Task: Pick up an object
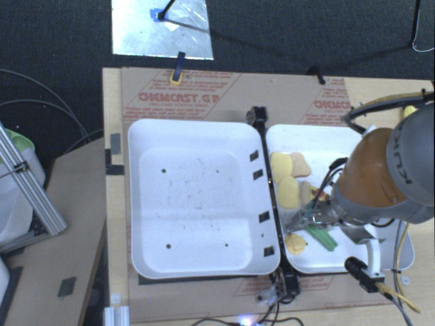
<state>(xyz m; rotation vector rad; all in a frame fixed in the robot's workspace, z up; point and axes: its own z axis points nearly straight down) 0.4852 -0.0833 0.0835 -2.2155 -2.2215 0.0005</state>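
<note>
The arm's orange-banded wrist (370, 175) hangs over the right bin (309, 133). Its gripper (306, 217) is low in the middle of that bin, pointing left. Just left of it lies a pale yellow block (287, 193). Farther back sit a yellow piece (281, 162) and a tan piece (300, 164) side by side. A green stick-like object (323, 238) lies right under the gripper, and a small yellow piece (296, 244) rests beside it at the bin's front. The wrist hides the right half of the bin.
The left bin (136, 182) stands beside the right one, with a black divider (266, 182) running between them. A cardboard sheet (204, 94) lies under both bins. A metal frame (27, 189) stands at the far left.
</note>
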